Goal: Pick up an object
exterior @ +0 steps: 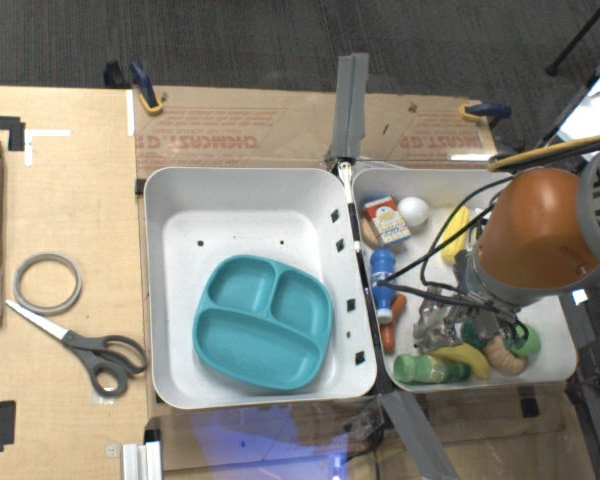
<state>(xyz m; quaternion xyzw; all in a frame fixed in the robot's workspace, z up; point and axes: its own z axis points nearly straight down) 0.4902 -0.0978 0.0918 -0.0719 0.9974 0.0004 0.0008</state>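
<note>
camera view: the pincer [442, 320] hangs low over the near part of the right bin [550, 368], under the arm's orange band [535, 230]. whether its metal fingers are wide or narrow i cannot tell; they are lost in clutter and cables, and nothing can be seen clamped between them.

the right bin holds the loose objects. just below the pincer lie a green bottle-shaped toy [430, 369] on its side and a yellow banana-like piece [460, 354], the two touching. to the pincer's right sit a tan rounded piece [504, 357] and a green ring-like piece [525, 341], close together. to its left a blue bottle [382, 267] and, below that, an orange-red stick-like piece [390, 333] lie along the bin's left wall. beyond the pincer, toward the far wall, are a small red and white carton [386, 220], a white ball [413, 210] just beside it, and a yellow piece [458, 230] partly hidden by the arm.

the left bin [180, 208], well to the pincer's left, holds a teal divided plate [265, 321] with three compartments, lying flat in its near half.

on the bench farther left lie a roll of tape [48, 282] and grey-handled scissors [85, 346].
</note>
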